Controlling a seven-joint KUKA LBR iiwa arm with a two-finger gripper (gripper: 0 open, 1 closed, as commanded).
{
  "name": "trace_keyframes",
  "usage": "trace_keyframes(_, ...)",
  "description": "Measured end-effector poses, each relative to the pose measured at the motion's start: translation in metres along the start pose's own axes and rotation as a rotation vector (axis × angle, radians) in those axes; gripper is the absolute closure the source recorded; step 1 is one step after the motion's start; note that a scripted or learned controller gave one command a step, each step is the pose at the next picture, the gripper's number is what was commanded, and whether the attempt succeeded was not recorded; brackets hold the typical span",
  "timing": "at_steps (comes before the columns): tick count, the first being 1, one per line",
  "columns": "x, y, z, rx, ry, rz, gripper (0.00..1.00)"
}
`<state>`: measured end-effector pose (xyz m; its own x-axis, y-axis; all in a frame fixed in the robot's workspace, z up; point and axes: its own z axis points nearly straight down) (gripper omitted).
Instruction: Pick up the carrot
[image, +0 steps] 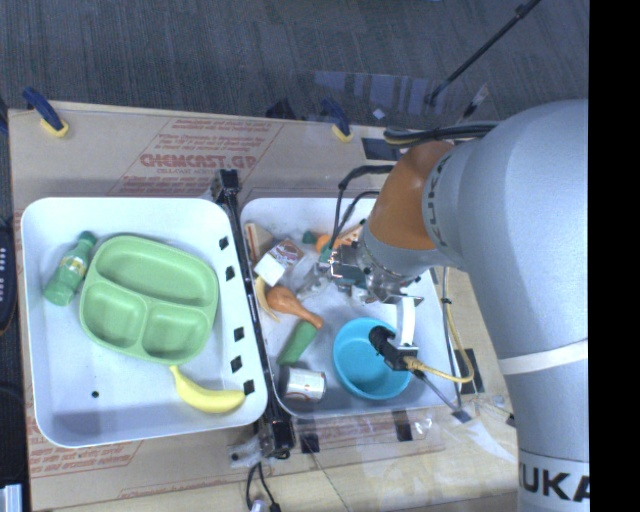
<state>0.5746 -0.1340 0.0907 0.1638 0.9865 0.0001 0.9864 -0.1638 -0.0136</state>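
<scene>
Orange carrot (318, 240) lies at the far end of the right bin (300, 212), partly hidden beside the gripper (345, 268); we cannot tell the gripper's state. Nearer us sits a blue bowl (360, 358).

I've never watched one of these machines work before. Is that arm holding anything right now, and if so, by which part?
It cannot be told. The gripper sits low in the right bin among the clutter, and the wrist hides its tip. The carrot lies apart from it.

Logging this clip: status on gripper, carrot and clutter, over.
Gripper low in right bin, fingers unclear. Carrot lies loose mid-bin, not held. Crowded by green vegetable, blue bowl, metal can.
</scene>
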Motion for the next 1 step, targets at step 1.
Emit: trace_keyframes(1, 0.0255, -0.0344, -0.0011, -0.008, -0.011, 0.109, 0.00)
